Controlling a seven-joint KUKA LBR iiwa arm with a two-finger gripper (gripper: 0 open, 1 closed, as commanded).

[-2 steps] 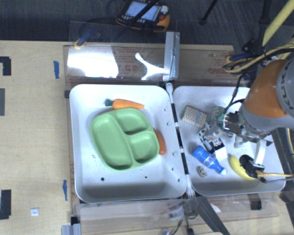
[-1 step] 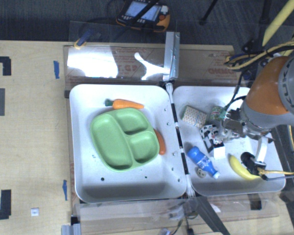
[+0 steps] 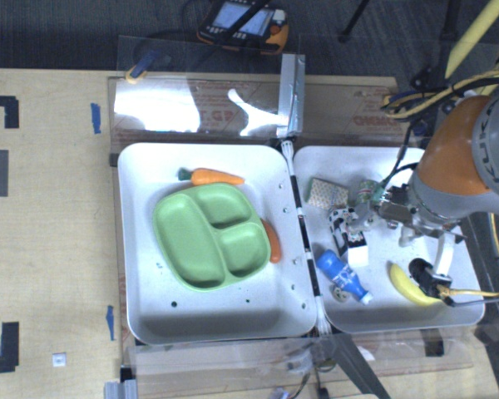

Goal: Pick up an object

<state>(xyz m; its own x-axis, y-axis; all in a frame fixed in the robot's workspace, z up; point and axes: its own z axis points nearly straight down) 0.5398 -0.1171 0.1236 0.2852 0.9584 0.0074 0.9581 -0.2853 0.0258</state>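
Down at the lower right of the frame, the gripper [image 3: 357, 223] hangs over the right bin [image 3: 457, 312], though whether its fingers are spread or pressed together cannot be told. Just below it lies a blue bottle [image 3: 343, 276], its long axis running from upper left to lower right, and a banana [image 3: 409, 286] curves along the bin's floor further right.

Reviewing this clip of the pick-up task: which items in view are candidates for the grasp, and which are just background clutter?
Candidates for the pick, in the bins:
- banana, blue bottle and tan sponge-like pad in the right bin, where the gripper is
- green divided plate and two carrots in the left bin

Just lying about:
- handheld pendant on the floor
- blue tape marks on the bench
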